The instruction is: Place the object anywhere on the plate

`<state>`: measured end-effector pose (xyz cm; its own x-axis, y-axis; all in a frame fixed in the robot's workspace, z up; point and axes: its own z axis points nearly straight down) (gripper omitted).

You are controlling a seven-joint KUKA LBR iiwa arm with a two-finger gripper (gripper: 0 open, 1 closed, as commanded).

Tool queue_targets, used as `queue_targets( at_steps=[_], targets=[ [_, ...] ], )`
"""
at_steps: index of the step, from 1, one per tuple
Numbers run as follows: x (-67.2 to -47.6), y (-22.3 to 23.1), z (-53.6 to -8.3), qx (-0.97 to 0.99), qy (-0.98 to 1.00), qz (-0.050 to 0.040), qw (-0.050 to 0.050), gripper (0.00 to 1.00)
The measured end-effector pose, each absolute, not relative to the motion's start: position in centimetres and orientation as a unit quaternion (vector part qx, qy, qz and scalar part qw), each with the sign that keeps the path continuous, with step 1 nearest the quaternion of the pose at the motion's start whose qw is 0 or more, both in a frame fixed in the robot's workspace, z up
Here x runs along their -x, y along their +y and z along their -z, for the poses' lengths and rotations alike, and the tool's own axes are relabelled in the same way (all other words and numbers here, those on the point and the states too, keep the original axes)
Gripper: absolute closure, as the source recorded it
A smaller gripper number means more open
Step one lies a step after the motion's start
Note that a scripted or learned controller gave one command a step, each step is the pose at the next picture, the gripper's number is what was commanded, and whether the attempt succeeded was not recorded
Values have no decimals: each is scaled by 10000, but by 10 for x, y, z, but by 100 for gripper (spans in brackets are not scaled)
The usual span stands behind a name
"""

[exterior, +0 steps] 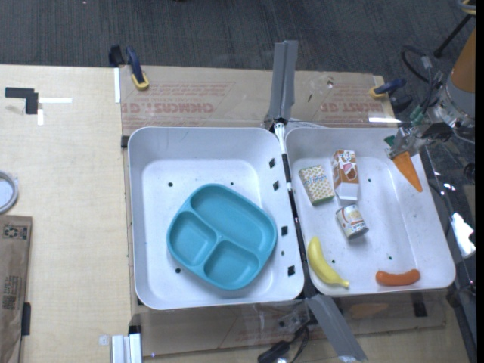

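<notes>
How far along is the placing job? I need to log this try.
Done: nothing lies on the blue plate in the left bin yet. In hand: the gripper sits at the carrot by the right bin's far edge; a firm hold is unclear. Left: carrying it across and setting it on the plate.

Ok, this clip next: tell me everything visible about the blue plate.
The blue plate is a matte, plastic-looking tray with rounded corners and three compartments split by raised ridges: one long section on its upper left and two smaller ones on its lower right. It lies flat but turned at an angle on the floor of the left bin. Nothing rests in it.
</notes>
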<state>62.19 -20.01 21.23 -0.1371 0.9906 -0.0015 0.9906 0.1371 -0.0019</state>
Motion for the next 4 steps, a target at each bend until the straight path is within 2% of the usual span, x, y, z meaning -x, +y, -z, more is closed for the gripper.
queue_targets(
  at_steps=[1,2,3,4],
  targets=[
    [-657,-111,-204,6282,-7780,-2,-7,100],
    [-607,-47,-191,5727,-8198,-7,4,100],
    [-526,42,-191,5222,-8528,-9,7,100],
    [-526,42,-191,5226,-8526,-9,5,0]
  ],
)
